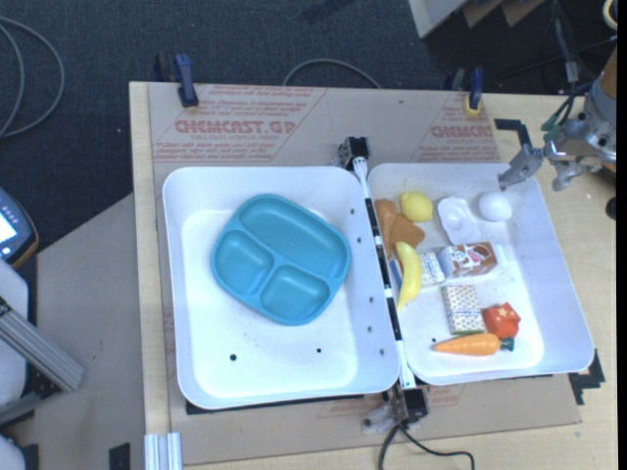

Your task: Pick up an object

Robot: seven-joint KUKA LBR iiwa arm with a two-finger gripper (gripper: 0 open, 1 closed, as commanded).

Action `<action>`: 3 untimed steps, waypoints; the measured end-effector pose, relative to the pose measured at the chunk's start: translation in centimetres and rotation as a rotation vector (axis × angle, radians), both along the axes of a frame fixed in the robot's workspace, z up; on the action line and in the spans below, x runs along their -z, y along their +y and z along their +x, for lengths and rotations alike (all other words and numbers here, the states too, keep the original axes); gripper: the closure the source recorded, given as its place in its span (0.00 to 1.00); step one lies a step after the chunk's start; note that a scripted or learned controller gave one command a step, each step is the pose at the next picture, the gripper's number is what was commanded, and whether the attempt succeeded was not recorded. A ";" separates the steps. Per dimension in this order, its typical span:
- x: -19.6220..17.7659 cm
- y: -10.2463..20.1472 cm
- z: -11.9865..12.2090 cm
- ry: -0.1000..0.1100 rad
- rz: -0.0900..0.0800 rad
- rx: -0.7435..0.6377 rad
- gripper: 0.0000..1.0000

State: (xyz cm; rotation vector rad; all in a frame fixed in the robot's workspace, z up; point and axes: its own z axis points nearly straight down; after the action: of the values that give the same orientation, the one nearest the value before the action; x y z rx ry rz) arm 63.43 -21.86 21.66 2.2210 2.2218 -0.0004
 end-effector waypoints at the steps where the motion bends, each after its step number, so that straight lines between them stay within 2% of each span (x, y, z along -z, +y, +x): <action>1: 5.8 7.9 -5.2 0.008 0.004 -0.003 0.00; 2: 10.6 11.5 -1.5 -0.002 0.000 -0.004 0.00; 3: 13.0 12.0 2.1 -0.007 -0.009 0.000 0.00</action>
State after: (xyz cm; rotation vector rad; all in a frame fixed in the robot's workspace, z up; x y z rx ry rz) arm 65.50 -9.86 8.66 2.2128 2.2135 -0.0023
